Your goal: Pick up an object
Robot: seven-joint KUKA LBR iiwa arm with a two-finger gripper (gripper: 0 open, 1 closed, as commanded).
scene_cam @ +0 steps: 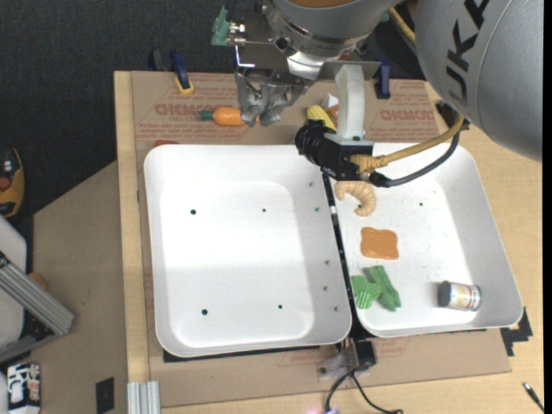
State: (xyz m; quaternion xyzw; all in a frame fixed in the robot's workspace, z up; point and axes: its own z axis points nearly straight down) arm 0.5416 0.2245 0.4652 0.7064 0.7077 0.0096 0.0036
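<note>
We judge the main risk to be a missed pick: the gripper (263, 102) hangs over the cardboard (172, 102) behind the bins beside an orange carrot-like piece (228, 116), well apart from the croissant (360, 195), orange slab (379, 243), green piece (377, 287) and can (458, 296) in the right bin (448, 222). At this resolution we cannot tell the gripper's state or whether it holds anything. The arm (492, 50) reads "KU"; the cardboard's red print appears to read "CHEMO", mirrored.
</note>
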